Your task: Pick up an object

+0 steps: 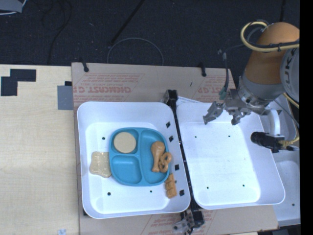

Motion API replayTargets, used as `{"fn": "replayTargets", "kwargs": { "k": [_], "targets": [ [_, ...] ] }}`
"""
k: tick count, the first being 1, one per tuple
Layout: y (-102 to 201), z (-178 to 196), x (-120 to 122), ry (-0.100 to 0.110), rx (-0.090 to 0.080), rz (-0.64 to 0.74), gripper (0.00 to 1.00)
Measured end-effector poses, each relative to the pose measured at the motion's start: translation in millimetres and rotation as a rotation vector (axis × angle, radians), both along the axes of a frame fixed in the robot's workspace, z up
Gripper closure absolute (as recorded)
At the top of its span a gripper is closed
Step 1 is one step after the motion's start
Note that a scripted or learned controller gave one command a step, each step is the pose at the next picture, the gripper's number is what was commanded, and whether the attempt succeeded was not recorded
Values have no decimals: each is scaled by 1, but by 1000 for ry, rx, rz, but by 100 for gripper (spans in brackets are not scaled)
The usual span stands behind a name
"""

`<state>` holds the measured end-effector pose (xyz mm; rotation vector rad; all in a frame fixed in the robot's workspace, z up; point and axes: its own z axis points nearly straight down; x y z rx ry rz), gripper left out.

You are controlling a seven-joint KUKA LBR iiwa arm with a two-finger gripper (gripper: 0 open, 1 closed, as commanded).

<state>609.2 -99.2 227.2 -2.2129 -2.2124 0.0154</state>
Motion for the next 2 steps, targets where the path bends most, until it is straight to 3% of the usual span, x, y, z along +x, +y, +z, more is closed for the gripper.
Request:
{"fn": "replayTargets", "kwargs": {
  "k": [1,2],
  "targets": [
    [0,8,2,-12,-1,1,0],
    [2,-55,8,-7,-1,1,0]
  ]
}}
